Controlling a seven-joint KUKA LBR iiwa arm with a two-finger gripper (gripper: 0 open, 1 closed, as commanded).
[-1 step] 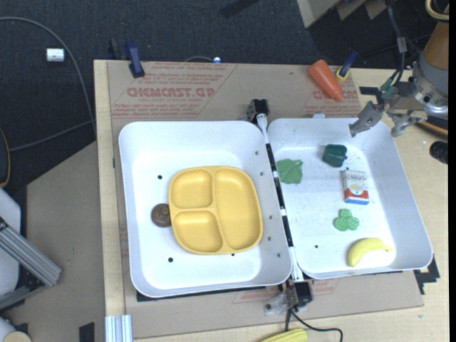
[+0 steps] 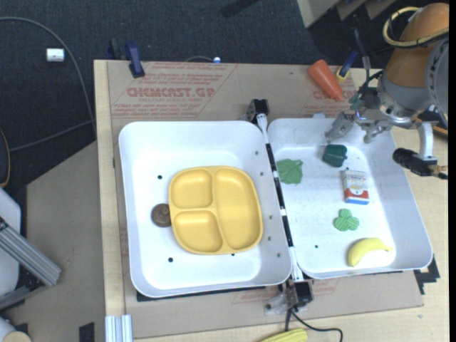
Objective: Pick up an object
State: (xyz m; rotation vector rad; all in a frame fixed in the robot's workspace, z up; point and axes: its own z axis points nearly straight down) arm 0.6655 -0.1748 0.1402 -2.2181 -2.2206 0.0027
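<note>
My gripper (image 2: 354,127) hangs over the far part of the right bin (image 2: 406,205), its two fingers spread open with nothing between them. Just below it lies a dark green block (image 2: 333,154). Further objects lie in the right bin: a light green leaf-shaped piece (image 2: 289,170) near the left wall, a small red, white and blue box (image 2: 355,187), a small green clover-like toy (image 2: 347,221) and a yellow banana (image 2: 367,251) near the front.
In the left bin (image 2: 142,155) sits a yellow divided plate (image 2: 214,209) with a brown round piece (image 2: 161,214) at its left edge. An orange object (image 2: 325,80) lies on the bench behind the right bin. The arm (image 2: 417,55) stands at the upper right.
</note>
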